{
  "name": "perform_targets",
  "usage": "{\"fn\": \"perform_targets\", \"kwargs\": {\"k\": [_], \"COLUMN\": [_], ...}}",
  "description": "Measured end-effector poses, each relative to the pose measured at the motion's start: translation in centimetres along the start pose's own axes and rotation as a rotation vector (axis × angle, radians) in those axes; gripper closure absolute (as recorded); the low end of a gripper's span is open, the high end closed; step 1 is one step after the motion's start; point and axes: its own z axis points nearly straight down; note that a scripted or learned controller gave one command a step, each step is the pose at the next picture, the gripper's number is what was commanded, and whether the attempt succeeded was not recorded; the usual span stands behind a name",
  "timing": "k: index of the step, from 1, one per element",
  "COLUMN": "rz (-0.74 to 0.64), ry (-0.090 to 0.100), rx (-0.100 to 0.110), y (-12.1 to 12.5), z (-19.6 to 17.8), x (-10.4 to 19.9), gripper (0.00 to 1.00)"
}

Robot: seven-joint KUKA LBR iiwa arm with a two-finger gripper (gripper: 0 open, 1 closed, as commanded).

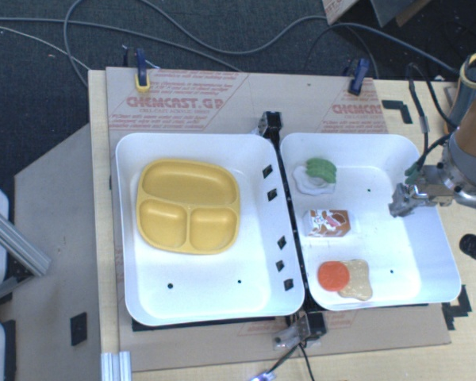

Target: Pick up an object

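Tool [402,201] beside the shallow white right-hand bin's [438,236] far wall; grip state indeterminate.
Risk: the small objects lie well apart from it, so closing here would likely grasp nothing.

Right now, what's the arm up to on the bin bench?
The gripper sits over the right bin, near its right wall, with nothing visibly held. A green item, a packet and an orange-and-tan piece lie along that bin's left side, apart from it. A yellow divided tray rests in the left bin.
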Motion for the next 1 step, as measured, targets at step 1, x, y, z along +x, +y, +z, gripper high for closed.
{"fn": "perform_targets", "kwargs": {"k": [1], "rz": [0.000], "ry": [0.001], "rx": [0.004], "y": [0.14], "z": [-2.82], "x": [-0.01], "gripper": [1.00]}}
